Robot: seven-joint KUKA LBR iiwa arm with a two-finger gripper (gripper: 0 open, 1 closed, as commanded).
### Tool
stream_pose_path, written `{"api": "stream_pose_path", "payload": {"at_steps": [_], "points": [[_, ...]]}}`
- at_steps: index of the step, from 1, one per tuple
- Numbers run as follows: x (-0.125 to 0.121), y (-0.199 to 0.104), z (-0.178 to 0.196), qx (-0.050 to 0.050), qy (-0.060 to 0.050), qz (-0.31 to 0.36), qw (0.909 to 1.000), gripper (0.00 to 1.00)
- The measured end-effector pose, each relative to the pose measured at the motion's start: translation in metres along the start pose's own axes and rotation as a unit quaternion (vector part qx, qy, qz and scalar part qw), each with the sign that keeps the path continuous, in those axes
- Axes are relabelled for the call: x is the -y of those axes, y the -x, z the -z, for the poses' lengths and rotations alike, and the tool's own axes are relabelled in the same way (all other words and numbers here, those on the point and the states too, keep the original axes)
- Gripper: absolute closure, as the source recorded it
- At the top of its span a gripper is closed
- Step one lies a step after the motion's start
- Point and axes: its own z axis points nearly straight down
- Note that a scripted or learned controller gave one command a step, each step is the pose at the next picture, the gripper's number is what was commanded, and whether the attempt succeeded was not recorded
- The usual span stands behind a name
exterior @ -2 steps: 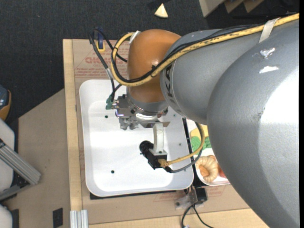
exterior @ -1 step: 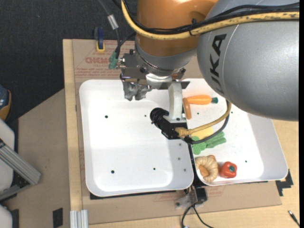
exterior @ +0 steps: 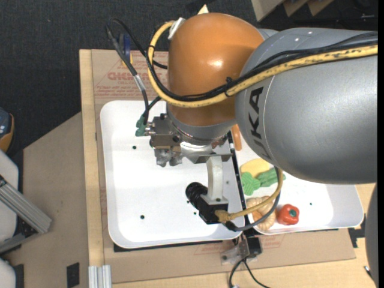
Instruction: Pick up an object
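jaws: low over the left bin (exterior: pixel 126 179), toward its 12 o'clock half; I can't tell how far open they are or whether they hold anything, since the wrist covers them
arm (exterior: pixel 300 101): comes in from 3 o'clock, over most of the right bin (exterior: pixel 336 212)
orange piece (exterior: pixel 237 138): 3 o'clock of the jaws, mostly hidden
green-yellow toy (exterior: pixel 259 177): right bin, 4 o'clock of the jaws
tan piece (exterior: pixel 268 219): 6 o'clock of that toy
red toy (exterior: pixel 288 214): just beside the tan piece, at its 3 o'clock
surface (exterior: pixel 96 89): brown, under both bins
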Motion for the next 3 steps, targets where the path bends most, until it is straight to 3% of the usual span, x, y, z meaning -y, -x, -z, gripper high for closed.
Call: {"api": "stream_pose_path", "payload": {"at_steps": [1, 2, 3], "points": [[-0.007, 0.001, 0.212, -0.006, 0.014, 0.001, 0.9999, 1.0], [-0.001, 0.113, 0.233, -0.001, 0.009, -0.006, 0.9999, 1.0], [0.0, 0.047, 0.129, 0.0, -0.001, 0.003, 1.0, 1.0]]}}
